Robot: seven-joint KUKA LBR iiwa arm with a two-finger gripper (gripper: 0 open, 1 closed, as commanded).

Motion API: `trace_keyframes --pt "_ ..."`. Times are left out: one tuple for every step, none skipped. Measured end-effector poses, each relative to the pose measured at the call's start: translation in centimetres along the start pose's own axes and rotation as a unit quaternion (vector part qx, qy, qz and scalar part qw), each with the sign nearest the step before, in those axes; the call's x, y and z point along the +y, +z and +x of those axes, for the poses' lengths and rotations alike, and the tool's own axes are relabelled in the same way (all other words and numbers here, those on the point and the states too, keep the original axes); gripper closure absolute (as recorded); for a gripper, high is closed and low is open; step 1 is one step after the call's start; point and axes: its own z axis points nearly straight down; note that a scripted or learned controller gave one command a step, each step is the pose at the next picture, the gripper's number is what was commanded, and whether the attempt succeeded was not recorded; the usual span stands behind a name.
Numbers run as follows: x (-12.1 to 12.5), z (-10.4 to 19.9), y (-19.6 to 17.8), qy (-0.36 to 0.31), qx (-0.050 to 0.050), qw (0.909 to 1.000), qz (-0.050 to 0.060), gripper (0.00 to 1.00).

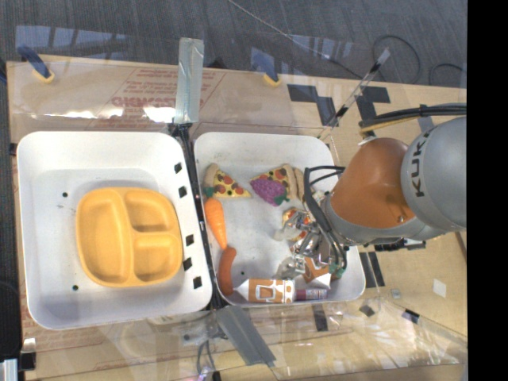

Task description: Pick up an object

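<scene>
1. The arm (397,185) reaches into the right bin (262,145), low over its right side
2. The left bin (40,157) holds a yellow divided tray (127,235)
3. The gripper (311,252) sits among small packets; its opening cannot be told
4. An orange-and-white bottle (274,291) lies just below it; the carrot (216,222), sausage (227,270) and pizza slices (225,183) lie to its left

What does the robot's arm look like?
The arm is fat and round, grey with a shiny orange band above the wrist. Dark letters are printed on the grey part. Thin black cables loop beside the orange band, and the small silvery metal claw sits at the end.
</scene>
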Motion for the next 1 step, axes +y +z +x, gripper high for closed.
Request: trace_keyframes --pt "-0.6 -7.28 0.07 0.003 0.003 1.0 0.001 0.0"
